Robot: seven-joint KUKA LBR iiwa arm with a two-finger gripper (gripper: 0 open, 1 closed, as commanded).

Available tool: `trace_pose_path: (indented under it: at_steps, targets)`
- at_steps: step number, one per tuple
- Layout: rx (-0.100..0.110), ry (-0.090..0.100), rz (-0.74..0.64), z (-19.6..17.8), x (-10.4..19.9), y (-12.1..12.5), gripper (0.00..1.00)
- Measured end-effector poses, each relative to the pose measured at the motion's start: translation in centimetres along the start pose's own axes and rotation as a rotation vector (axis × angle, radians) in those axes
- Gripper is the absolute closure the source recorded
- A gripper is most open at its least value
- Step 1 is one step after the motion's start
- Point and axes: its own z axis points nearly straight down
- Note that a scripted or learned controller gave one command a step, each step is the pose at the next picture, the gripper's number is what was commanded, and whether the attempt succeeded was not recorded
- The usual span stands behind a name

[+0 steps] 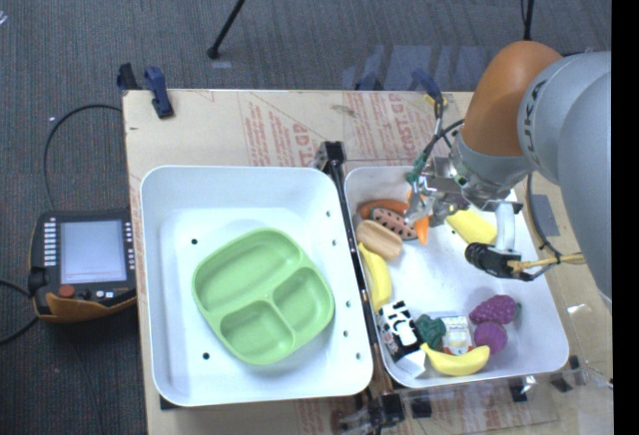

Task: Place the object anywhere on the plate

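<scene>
A light green plate (262,295) with three compartments lies in the left bin (160,223), and nothing rests on it. My gripper (423,198) hangs low over the back of the right bin (544,318). It is directly above a small orange carrot (422,226) and beside a hot dog (385,215). The wrist hides how the carrot sits against the gripper. A tan bun (380,238) and a yellow banana (376,275) lie just left of the carrot.
The right bin also holds a yellow piece (470,223) under the wrist, purple grapes (492,319), a second banana (457,360), a green broccoli (430,329) and a black-and-white box (399,328). A black divider (349,233) separates the bins.
</scene>
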Motion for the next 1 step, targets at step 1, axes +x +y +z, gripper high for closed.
trace_pose_path:
  at_steps: [1]
  targets:
    - [0.0, 0.004, -0.008, -4.49, 8.54, -4.86, 1.0]
